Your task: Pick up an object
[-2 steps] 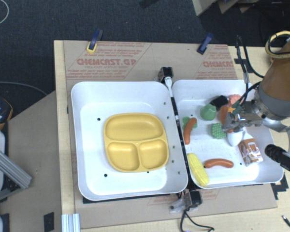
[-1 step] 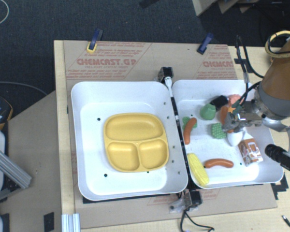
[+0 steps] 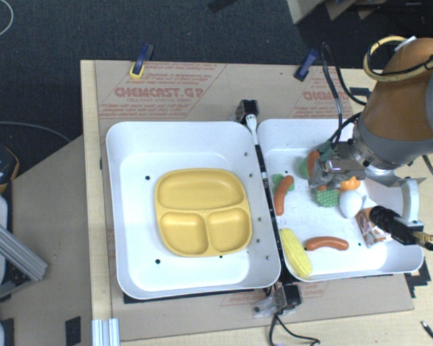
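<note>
fingers [image 3: 330, 181] of the gripper [image 3: 332, 184] hang low in the right bin [image 3: 289, 132], among toy food; whether they are parted or clenched, i cannot tell. just below them lie a green piece [image 3: 327, 197] and a white egg [image 3: 350, 204]. corn [image 3: 295, 251] and a sausage [image 3: 327, 244] lie toward the bin's lower edge. at frame centre, the left bin [image 3: 130, 193] bears a yellow tray [image 3: 202, 212].

Yellow divided tray [image 3: 202, 212] in left bin [image 3: 123, 193]; blue clamps [image 3: 140, 60] at cardboard's [image 3: 166, 89] top edge.
</note>
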